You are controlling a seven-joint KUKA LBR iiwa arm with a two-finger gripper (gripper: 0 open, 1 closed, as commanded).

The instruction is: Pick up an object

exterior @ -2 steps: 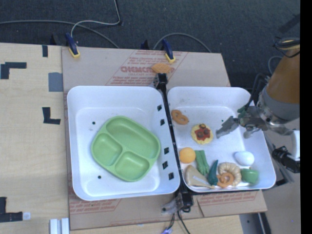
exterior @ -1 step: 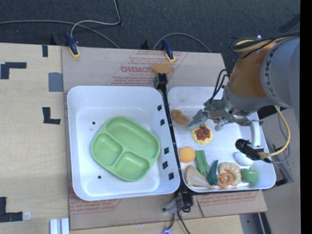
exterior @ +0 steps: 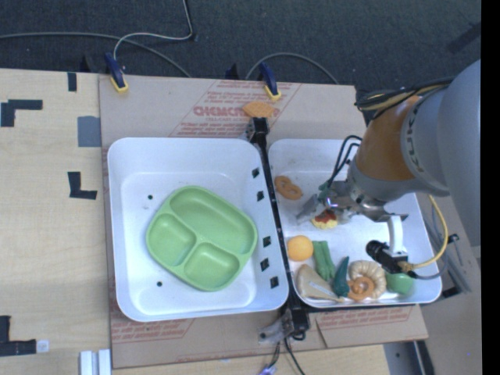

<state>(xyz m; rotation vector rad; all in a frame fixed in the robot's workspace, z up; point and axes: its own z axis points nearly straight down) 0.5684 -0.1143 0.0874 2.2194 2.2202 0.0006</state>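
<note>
Two shallow white plastic bins sit side by side on a brown cardboard sheet [exterior: 226, 108], meeting along a black-clipped seam in the middle. The left bin [exterior: 129, 178] carries one pale green, three-compartment plastic plate [exterior: 201, 237], set at a tilt near the centre with bare white floor around it on every side, widest along the far and left walls. The right bin [exterior: 301, 151] is crowded along its near wall and open across its far half, where only scuffed white floor shows.

The grey arm with its orange band [exterior: 383, 143] comes in from the right, and the gripper [exterior: 328, 204] hangs low over the middle of the right bin. Whether its fingers are spread or closed cannot be told from this angle. Just under the tip lies one small yellow-and-red toy food piece [exterior: 325, 221], touching or nearly touching the gripper.

To its left, near the seam, lies one brown pretzel-shaped piece [exterior: 288, 187]. Nearer the front are one round orange ball [exterior: 300, 248], one dark green leafy piece [exterior: 341, 269], one beige wedge-shaped piece [exterior: 311, 282], one tan ring-shaped pastry [exterior: 365, 280] and one bright green piece [exterior: 401, 283] in the front right corner, packed close together.
</note>
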